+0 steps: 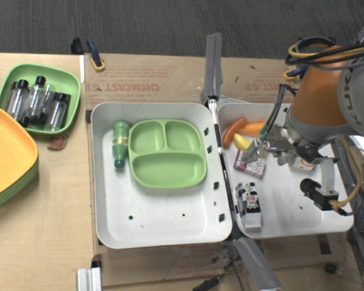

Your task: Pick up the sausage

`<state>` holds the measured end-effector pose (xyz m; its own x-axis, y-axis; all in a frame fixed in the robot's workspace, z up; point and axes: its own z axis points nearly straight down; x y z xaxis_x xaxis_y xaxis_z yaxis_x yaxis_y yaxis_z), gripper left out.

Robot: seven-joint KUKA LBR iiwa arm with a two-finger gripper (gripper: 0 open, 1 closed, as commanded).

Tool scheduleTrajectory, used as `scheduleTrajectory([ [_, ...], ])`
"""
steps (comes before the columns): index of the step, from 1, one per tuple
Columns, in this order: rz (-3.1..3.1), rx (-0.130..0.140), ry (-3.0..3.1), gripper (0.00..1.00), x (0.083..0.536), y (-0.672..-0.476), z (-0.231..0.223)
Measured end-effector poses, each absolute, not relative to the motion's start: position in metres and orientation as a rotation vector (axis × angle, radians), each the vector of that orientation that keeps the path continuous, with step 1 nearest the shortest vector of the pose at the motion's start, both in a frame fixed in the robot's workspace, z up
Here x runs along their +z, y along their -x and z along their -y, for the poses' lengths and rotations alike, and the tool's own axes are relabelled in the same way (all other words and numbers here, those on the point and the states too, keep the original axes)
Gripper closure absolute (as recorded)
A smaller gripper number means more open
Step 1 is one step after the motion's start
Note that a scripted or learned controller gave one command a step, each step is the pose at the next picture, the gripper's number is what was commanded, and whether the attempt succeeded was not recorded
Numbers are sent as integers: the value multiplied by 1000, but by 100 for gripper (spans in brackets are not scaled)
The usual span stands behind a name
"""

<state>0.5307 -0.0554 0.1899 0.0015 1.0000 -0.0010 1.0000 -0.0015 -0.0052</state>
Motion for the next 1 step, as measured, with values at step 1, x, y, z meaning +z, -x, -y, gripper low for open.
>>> scheduleTrajectory([
  [1, 2216, 10, 2222, 100, 198, -531, 57],
])
